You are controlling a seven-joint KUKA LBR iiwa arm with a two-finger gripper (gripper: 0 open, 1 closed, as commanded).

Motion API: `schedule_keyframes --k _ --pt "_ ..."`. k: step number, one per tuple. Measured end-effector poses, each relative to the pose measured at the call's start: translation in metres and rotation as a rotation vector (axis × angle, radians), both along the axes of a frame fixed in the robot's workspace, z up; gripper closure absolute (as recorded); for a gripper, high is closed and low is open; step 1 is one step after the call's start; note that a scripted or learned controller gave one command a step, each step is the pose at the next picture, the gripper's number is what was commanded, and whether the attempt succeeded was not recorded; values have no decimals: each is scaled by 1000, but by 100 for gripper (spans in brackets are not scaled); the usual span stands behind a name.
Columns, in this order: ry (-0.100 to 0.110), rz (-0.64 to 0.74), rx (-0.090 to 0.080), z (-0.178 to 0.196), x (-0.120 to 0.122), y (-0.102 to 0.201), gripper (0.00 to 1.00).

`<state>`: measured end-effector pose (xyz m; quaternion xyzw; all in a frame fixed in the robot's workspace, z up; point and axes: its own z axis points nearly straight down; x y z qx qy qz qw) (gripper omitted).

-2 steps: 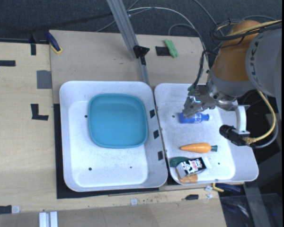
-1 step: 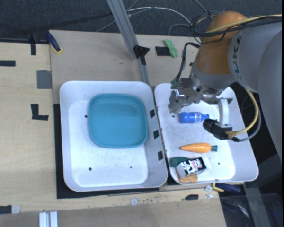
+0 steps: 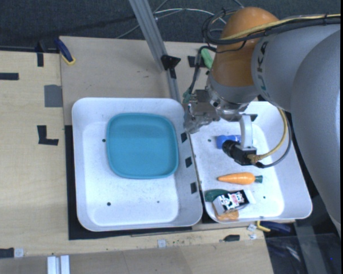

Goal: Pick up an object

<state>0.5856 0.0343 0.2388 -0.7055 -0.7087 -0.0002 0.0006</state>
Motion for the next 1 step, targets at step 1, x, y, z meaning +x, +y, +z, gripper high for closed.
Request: schedule_keyframes --k 1 --pt "2 -1 -1 -15 11 49 100"
